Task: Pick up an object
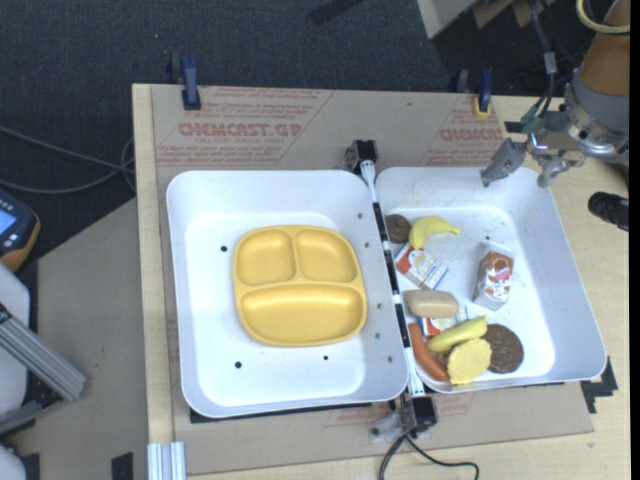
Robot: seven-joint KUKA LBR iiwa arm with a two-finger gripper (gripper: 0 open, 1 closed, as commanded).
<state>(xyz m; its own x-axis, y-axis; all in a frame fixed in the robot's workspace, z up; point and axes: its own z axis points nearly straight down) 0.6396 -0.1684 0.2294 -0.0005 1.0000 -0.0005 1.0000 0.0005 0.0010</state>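
Note:
My gripper (525, 165) hovers over the far rim of the right bin (570, 298), its two grey fingers spread open with nothing between them. Below it in that bin lie a yellow banana (433, 230), a brown round piece (398, 228), a small red-and-white carton (423, 266) and a brown-and-white carton (494, 278). Nearer the front sit a tan bun (430, 303), a yellow-green piece (458, 333), an orange sausage shape (425, 356), a yellow disc (468, 362) and a brown cookie (505, 348).
The left bin (200, 268) holds a yellow divided plate (298, 285). Blue clamps (187, 80) pin the cardboard sheet at the bench's far edge. A cable and connector (410, 423) sit at the front between the bins.

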